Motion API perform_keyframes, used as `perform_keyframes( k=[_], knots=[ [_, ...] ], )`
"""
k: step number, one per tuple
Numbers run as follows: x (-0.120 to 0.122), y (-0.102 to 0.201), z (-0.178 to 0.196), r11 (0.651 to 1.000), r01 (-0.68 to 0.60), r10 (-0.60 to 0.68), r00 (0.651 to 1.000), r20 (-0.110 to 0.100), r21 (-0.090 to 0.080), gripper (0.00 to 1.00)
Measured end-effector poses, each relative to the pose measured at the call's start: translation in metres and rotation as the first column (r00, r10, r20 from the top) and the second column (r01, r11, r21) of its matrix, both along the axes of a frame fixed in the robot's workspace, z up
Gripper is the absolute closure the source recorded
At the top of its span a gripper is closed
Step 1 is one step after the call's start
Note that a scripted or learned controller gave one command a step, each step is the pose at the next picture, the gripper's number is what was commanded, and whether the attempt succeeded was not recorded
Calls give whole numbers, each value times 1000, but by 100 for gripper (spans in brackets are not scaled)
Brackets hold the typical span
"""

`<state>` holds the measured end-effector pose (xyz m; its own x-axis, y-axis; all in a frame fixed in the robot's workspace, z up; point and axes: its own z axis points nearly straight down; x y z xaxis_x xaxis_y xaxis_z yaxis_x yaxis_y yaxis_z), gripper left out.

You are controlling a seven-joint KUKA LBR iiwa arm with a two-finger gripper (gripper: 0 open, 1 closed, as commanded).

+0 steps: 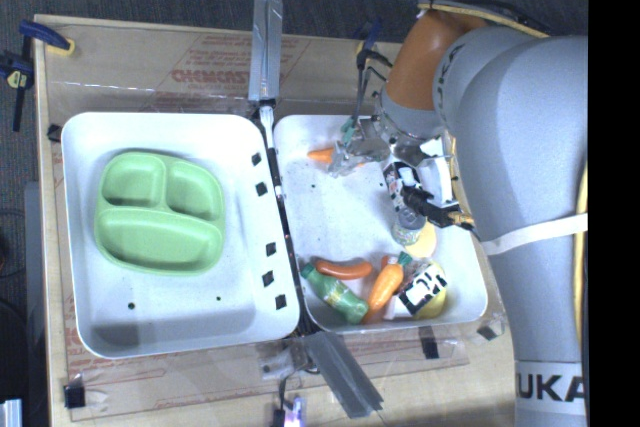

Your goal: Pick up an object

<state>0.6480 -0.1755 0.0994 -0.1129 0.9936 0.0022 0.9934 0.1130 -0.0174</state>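
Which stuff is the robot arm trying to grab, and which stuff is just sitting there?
For the job:
gripper, low in the right bin
small orange piece beside it
carrot
hot dog
green bottle

Just lying about:
green divided plate
left bin holding it

Grey arm (520, 165) bent down, gripper (352, 150) lowered at its end

Bulky grey arm (520, 165), orange wrist band (425, 60) (white "UKA" lettering (550, 385)).
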Motion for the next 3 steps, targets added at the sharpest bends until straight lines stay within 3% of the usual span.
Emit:
perform_keyframes(
  k=[1, 2, 3],
  knots=[
    [9, 5, 138, 1000, -11, 11, 1000, 19, -1, 100],
    [9, 5, 137, 1000, -12, 12, 1000, 17, -1, 0],
    [8, 27, 23, 996, -90, 90, 996, 14, 1, 0]
  ],
)
